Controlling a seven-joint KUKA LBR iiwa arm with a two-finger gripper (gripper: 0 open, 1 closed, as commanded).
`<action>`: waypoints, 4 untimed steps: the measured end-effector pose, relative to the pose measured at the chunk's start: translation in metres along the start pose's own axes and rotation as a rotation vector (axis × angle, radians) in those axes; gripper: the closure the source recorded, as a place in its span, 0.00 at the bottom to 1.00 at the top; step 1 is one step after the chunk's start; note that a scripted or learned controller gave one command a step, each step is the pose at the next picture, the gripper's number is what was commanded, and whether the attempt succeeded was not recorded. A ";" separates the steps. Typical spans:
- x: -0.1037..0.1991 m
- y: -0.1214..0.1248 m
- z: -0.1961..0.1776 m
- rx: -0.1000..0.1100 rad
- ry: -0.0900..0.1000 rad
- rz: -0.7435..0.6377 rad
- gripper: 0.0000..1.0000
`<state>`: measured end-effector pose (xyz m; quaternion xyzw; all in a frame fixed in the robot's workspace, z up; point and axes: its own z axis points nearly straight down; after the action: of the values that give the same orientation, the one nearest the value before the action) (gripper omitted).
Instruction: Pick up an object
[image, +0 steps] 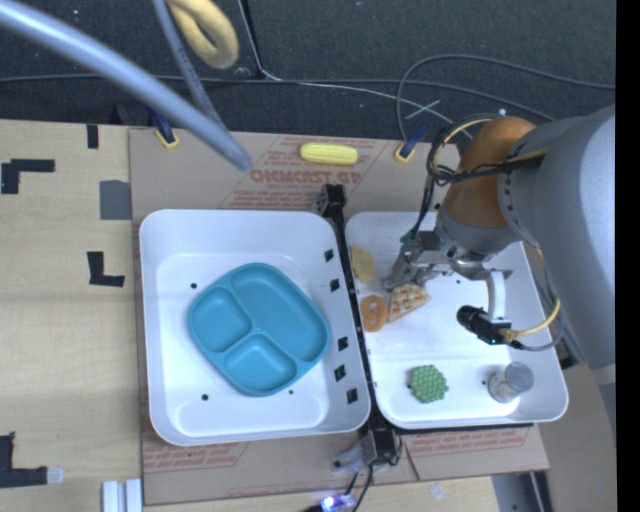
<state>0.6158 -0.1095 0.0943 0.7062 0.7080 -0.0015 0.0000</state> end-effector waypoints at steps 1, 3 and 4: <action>0.003 -0.009 -0.049 -0.004 0.002 0.002 1.00; -0.002 -0.003 -0.119 -0.001 0.002 0.002 1.00; 0.050 0.001 -0.132 -0.002 0.004 -0.004 1.00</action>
<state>0.6166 -0.0590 0.2258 0.7049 0.7093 0.0005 -0.0005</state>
